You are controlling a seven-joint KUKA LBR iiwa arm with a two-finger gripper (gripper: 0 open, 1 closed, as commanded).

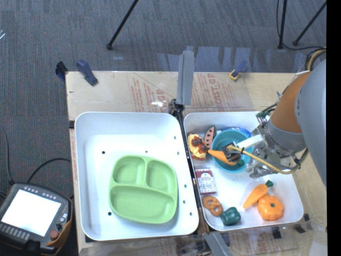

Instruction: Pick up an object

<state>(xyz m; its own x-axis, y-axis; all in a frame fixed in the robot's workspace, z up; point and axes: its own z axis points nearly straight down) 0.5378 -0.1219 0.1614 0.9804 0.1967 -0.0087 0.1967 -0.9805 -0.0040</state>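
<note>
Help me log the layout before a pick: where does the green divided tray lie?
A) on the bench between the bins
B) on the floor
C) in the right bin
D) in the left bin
D: the green divided tray lies flat on the floor of the left bin, apart from the toys in the right bin.

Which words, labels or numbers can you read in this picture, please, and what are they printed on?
Red lettering on the brown cardboard sheet under the bins: upside down, too blurred to read.
Label on the small red packet in the right white bin: too small to read.
Nothing else legible.
</note>
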